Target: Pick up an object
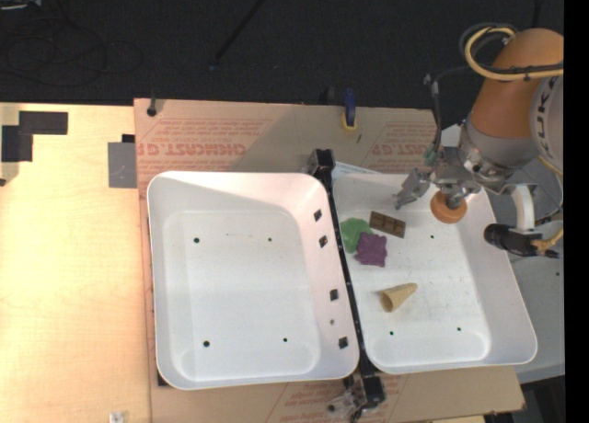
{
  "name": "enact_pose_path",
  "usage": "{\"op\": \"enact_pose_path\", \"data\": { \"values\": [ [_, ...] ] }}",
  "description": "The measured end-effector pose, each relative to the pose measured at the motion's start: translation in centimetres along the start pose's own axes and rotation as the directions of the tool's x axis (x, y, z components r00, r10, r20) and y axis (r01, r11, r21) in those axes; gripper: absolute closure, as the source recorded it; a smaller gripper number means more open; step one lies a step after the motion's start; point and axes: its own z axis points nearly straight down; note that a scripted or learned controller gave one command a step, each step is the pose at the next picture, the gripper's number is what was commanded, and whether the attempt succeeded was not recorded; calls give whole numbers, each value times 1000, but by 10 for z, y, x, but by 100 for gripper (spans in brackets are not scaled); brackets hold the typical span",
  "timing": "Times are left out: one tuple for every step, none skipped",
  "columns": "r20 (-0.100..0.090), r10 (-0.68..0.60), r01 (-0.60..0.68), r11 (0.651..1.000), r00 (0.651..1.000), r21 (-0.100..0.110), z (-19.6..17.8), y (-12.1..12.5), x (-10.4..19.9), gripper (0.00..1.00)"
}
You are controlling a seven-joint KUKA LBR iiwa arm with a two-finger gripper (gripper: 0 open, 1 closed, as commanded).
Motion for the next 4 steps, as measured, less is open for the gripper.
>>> {"op": "enact_pose_path", "data": {
  "values": [
    [-1,-1,1,1000,1000,0,-10,0,0,100],
    [-3,-2,2,1000,1000,1,-68,-89,50,100],
    [-5,-9,9,1000,1000,9,-15,-91,155,100],
    [-1,-3,3,1000,1000,8,15,-85,196,100]
  ]
}}
